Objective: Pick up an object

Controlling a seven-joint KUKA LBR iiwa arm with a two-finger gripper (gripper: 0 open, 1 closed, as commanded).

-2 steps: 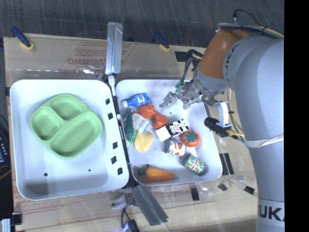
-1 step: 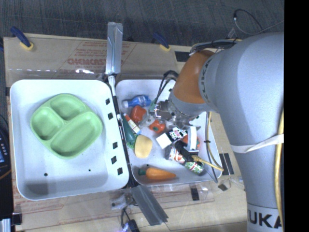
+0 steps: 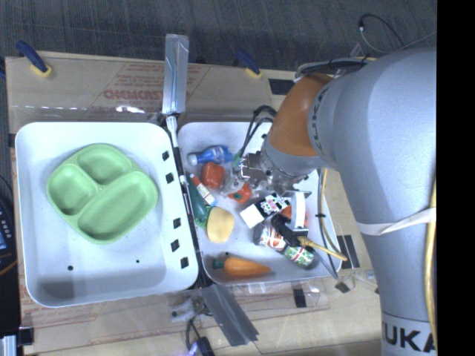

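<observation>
Gripper (image 3: 261,188) sits low in the right bin (image 3: 223,132) amid clutter, its state impossible to tell behind the wrist; partial white letters "UKA" show on the arm (image 3: 386,162) at the frame's bottom edge. Carrot (image 3: 245,267) lies along the bin's near edge; faint red print on the cardboard (image 3: 133,87) behind is unreadable.

I see dark grey carpet flooring (image 3: 96,10) from 10 to 1 o'clock. A cardboard sheet (image 3: 133,84) covers the bench, held by blue clamps (image 3: 33,58) at 10 and 12 o'clock.
</observation>
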